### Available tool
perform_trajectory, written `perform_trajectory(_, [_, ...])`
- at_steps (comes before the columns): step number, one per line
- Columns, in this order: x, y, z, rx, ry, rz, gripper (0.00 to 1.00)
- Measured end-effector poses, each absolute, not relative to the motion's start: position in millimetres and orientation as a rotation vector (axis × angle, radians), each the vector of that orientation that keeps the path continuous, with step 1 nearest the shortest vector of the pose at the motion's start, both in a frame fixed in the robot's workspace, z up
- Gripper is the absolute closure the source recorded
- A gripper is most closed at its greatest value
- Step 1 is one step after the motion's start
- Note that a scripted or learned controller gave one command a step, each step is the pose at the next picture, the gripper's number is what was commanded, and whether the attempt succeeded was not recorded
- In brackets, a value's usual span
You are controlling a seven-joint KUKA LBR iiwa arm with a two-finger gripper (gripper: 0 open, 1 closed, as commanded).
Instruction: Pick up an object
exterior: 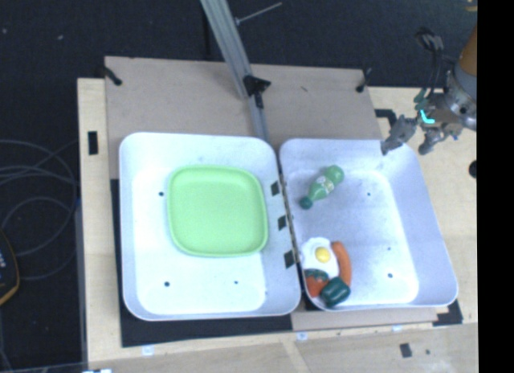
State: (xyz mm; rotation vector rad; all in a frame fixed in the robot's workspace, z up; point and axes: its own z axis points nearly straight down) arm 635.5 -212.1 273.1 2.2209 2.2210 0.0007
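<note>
**Operator:** Camera view has my gripper (408, 136) up at the far right corner of the right bin (418, 202), over the rim, well apart from anything inside. Its two fingers are spread, nothing between them.

**Colleague:** Why parked there?

**Operator:** My guess is it's a stand-off pose, jaws opened ready for a descent, kept clear so the camera sees the contents. That's a judgement, not something I can read off the screen.

**Colleague:** What's in the bins?

**Operator:** Left bin (144, 227) holds a pale green plate (217, 209), lying flat near its middle. Right bin has a small green bottle (322, 184) on its side, tilted, near the dividing wall. At the near left corner sits a cluster: a toy fried egg (319, 254), an orange carrot-like piece (344, 260) touching it, and a dark green block (336, 290) just below.

**Colleague:** Which would you go for?

**Operator:** I'd pick the bottle. It lies alone with free floor around it; the cluster is crowded against the wall, so fingers could snag.
</note>
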Motion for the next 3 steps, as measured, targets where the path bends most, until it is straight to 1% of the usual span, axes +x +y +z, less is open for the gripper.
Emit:
perform_trajectory(1, [635.5,-212,273,2.221,2.221,0.001,0.00])
perform_trajectory(2, [636.1,-206,229,2.223,2.222,-0.003,0.00])
perform_trajectory(3, [641.3,-202,184,2.222,2.223,-0.003,0.00])
